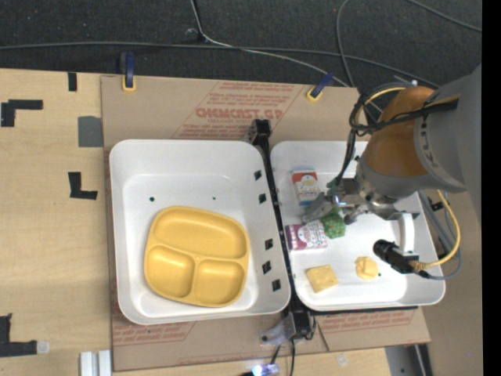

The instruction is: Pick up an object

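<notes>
Hovering low in the right bin [423, 292], my gripper [335, 207] sits over the green object [335, 226] — whether I grip it I cannot tell. The pink packet [306, 236] just beside could snag — or I lift nothing.

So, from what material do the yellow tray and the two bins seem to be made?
The yellow tray looks like moulded plastic with a matte to slightly satin finish: even colour, soft rounded dividers, three compartments pressed in. The left bin and right bin look like smooth white plastic with a mild gloss: rounded corners and faint highlights on the rims. Painted metal cannot be ruled out.
</notes>
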{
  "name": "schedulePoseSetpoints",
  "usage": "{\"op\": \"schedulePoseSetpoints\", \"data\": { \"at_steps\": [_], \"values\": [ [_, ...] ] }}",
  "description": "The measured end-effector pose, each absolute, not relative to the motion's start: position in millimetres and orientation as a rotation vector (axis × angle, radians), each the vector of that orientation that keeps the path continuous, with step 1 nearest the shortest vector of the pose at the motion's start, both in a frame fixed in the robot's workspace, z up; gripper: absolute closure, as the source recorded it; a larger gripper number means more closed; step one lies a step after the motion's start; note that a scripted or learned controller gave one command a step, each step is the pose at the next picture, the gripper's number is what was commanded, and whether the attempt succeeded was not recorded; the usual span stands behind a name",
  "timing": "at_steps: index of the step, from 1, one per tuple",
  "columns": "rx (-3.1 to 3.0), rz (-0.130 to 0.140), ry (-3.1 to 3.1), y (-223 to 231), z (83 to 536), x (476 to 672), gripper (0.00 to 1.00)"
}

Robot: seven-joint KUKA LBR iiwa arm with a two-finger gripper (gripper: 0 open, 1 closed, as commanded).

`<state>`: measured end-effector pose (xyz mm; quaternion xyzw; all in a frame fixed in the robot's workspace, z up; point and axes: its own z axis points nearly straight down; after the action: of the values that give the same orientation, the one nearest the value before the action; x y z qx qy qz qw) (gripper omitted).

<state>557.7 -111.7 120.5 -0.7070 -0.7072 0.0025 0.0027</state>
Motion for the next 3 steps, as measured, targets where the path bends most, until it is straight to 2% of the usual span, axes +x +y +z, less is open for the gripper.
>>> {"op": "schedulePoseSetpoints", "data": {
  "at_steps": [1,2,3],
  "values": [
    [-2.229,-0.005,-2.227,-114,91,561.2,0.0],
    [-2.245,-0.017,-2.241,-117,106,565.9,1.0],
    [-2.221,-0.002,-2.224,-111,149,565.6,1.0]
  ]
}}
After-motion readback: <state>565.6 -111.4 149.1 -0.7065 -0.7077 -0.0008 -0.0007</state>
